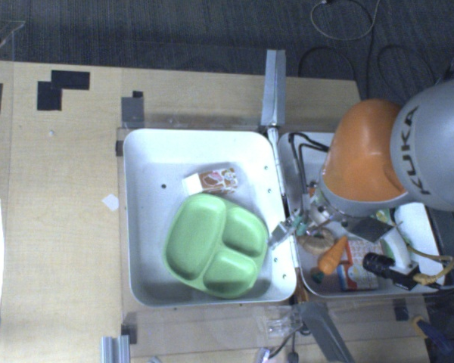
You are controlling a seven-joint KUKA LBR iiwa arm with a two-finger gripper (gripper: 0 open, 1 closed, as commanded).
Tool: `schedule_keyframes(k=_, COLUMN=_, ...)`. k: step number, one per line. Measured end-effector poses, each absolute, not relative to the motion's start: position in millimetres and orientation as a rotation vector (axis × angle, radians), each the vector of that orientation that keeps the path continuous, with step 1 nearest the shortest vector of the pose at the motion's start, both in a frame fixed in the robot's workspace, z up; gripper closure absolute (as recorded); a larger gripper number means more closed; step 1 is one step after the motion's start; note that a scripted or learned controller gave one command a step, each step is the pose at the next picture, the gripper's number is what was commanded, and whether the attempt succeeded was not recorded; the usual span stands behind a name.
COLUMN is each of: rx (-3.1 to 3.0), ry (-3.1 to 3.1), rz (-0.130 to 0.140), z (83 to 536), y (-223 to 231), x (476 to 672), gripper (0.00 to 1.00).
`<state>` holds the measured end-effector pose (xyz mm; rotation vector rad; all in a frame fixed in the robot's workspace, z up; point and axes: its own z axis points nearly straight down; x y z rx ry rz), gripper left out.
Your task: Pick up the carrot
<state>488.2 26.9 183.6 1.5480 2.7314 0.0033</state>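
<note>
Gripper, partly hidden, perhaps empty, hangs near the carrot.

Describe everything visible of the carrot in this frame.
The small orange tapered carrot lies in the right-hand shallow white bin, near its front. It slants, one end up toward the grey arm's wrist, the other down toward the bin's front edge. Its skin looks smooth, plastic-like. It rests against a red-and-white packet. The arm covers its upper end.

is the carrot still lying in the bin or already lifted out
In the bin. The carrot lies tilted on the floor of the right bin, among other items, just below the arm's wrist, with nothing visibly gripping it.
</note>
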Motion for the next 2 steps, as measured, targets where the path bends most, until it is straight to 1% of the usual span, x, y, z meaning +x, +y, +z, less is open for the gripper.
schedule_keyframes(k=1, rx=1.58, ry=2.712, rz=0.004, z=184.1, y=18.3, x=559.3, gripper=0.0)
schedule_keyframes(k=2, rx=1.646, ry=2.674, rz=0.003, z=183.7, y=3.6, x=506.6, gripper=0.0)
